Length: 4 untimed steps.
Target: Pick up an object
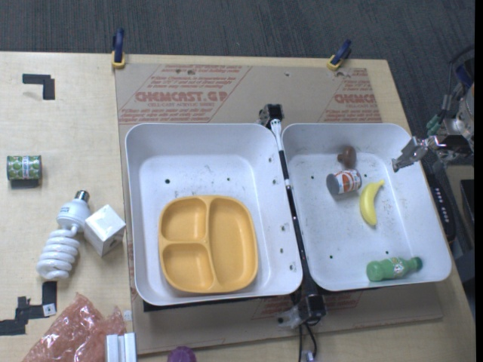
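Nothing has been picked up yet, as far as the view shows: every candidate object lies loose in the right bin (423, 202), and the gripper (411, 154) sits at that bin's far right rim, above the rim rather than down among the things. Whether its fingers are spread or closed cannot be told at this size and angle, and nothing is visible between them, so it should be taken as empty-handed. In the right bin, a small can (344, 182) with a red and white label lies on its side toward the far middle, with a small brown object (346, 155), too small to identify, just beyond it on the far side. A banana (369, 202) lies just right of the can, close but apparently not touching it. A green bottle (393, 268) lies on its side near the bin's near right corner, well apart from the others. The left bin (143, 202) holds a yellow divided tray (208, 243). Judging from this, the whole task remains: choosing a target, moving over it, descending, closing and lifting. The banana and can are nearest the gripper; the bottle stands clear of clutter.
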{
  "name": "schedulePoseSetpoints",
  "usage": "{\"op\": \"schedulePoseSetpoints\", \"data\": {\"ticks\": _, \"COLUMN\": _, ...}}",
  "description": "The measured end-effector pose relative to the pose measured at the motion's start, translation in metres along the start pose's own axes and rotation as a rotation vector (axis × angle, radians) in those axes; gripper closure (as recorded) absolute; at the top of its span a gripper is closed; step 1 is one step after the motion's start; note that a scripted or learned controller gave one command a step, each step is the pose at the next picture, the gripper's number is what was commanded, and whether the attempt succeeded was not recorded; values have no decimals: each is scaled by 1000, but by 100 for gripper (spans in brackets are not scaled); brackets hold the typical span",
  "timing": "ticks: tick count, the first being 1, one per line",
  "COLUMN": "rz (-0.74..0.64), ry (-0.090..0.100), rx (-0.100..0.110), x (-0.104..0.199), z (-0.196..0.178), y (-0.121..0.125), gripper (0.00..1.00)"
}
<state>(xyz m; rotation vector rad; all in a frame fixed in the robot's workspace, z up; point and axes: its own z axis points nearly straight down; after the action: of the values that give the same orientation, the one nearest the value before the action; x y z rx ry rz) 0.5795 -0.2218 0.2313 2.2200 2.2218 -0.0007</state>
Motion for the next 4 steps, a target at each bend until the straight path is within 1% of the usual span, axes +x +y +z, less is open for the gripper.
{"op": "schedulePoseSetpoints", "data": {"ticks": 1, "rz": 2, "ry": 0, "rx": 0, "x": 14, "z": 139, "y": -16, "gripper": 0}}
{"op": "schedulePoseSetpoints", "data": {"ticks": 2, "rz": 2, "ry": 0, "rx": -2, "x": 14, "z": 129, "y": -15, "gripper": 100}}
{"op": "schedulePoseSetpoints", "data": {"ticks": 3, "rz": 2, "ry": 0, "rx": 0, "x": 31, "z": 39, "y": -94, "gripper": 100}}
{"op": "schedulePoseSetpoints", "data": {"ticks": 4, "rz": 0, "ry": 0, "rx": -1, "x": 82, "z": 24, "y": -101, "gripper": 100}}
